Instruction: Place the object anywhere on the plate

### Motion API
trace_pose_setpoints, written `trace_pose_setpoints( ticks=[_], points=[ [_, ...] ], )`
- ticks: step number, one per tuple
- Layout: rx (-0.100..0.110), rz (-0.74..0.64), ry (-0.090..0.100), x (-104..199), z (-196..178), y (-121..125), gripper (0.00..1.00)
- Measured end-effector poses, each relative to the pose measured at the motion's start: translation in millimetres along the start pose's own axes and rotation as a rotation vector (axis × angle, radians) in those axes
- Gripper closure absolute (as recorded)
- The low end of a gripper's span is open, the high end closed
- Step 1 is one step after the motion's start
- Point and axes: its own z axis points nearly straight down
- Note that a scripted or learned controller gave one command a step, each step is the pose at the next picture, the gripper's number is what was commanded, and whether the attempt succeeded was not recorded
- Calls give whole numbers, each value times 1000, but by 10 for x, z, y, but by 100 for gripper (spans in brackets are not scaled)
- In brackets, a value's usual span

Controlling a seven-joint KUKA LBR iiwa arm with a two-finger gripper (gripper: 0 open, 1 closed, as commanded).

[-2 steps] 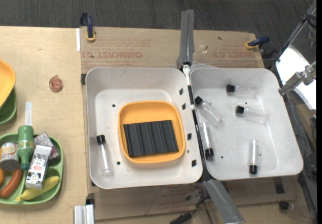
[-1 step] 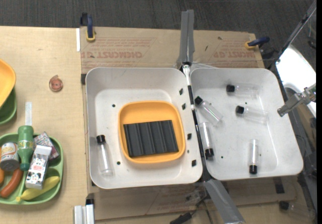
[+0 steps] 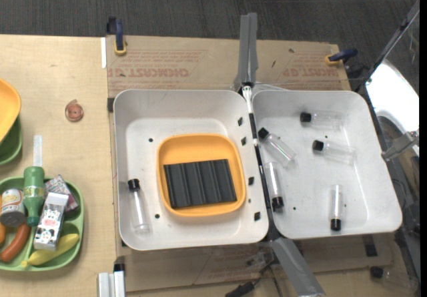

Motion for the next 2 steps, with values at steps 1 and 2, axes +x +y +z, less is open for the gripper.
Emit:
trace_pose_setpoints(
  ticks=[1,2],
  points=[
    [1,-49,2,6,810,-5,0],
    [1,-45,2,10,1449,-7,0]
  ],
)
